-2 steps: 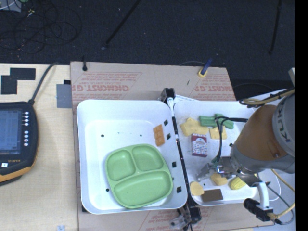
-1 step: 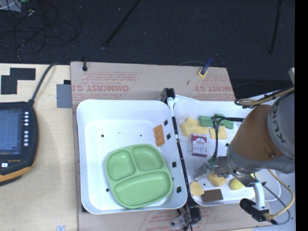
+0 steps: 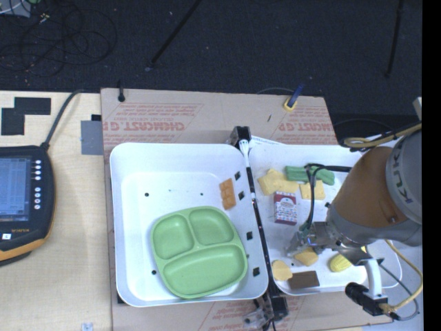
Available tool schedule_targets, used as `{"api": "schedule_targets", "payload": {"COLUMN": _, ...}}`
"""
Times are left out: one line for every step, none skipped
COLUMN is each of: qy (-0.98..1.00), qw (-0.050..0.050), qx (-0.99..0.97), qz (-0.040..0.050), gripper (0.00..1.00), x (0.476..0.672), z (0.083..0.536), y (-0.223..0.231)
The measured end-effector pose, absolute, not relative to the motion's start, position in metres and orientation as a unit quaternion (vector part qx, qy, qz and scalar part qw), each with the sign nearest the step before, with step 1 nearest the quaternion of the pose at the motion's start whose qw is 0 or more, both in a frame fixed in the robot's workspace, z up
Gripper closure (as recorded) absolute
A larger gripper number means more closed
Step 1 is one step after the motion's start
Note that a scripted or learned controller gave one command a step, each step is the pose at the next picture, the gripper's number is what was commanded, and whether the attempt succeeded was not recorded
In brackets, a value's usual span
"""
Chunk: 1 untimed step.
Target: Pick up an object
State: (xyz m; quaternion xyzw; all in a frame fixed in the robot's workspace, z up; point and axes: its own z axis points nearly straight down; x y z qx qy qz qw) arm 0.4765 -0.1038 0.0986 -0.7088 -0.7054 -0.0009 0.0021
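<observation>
Objects for picking are lying in the right bin [image 3: 393, 281], with the gripper [image 3: 308, 240] working low among them; nearest the camera a brown block [image 3: 303, 279] is lying flat beside a pale yellow lump [image 3: 281, 270] at the bin's near edge; just behind, a yellow piece [image 3: 306, 257] is sitting directly under the gripper, touching or nearly touching it, and another yellow piece [image 3: 339, 262] is resting to its right, partly under the arm [image 3: 368, 195]; whether the gripper is spread or closed cannot be told, the wrist and cabling hiding it, and nothing is visibly being held.

Mid bin: a small red-and-white packet [image 3: 285, 207] is standing just beside the dark cable [image 3: 311, 192] running down to the gripper; farther on, a yellow block [image 3: 271, 182] and a green item [image 3: 310, 175] are lying near the far wall.

Left bin [image 3: 131, 185]: a green divided plate [image 3: 198, 252] is occupying the near half; an orange piece [image 3: 227, 193] is lying by the divider [image 3: 249, 205].

Handling note, as judgement: the yellow piece beneath the gripper is looking like the likeliest target; the approach is best kept vertical and centred on it, since the brown block and pale lump are crowding in close and could be nudged or caught; lifting slowly is advisable.

Beyond the bins a cardboard sheet [image 3: 207, 116] is covering the worktop [image 3: 62, 274]; a pendant [image 3: 21, 198] is lying at far left.
</observation>
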Motion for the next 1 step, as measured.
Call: {"api": "schedule_targets", "payload": {"qy": -0.711, "qw": -0.002, "qx": -0.703, "qz": -0.0056, "gripper": 1.0, "x": 0.4954, "z": 0.2296, "y": -0.0136}}
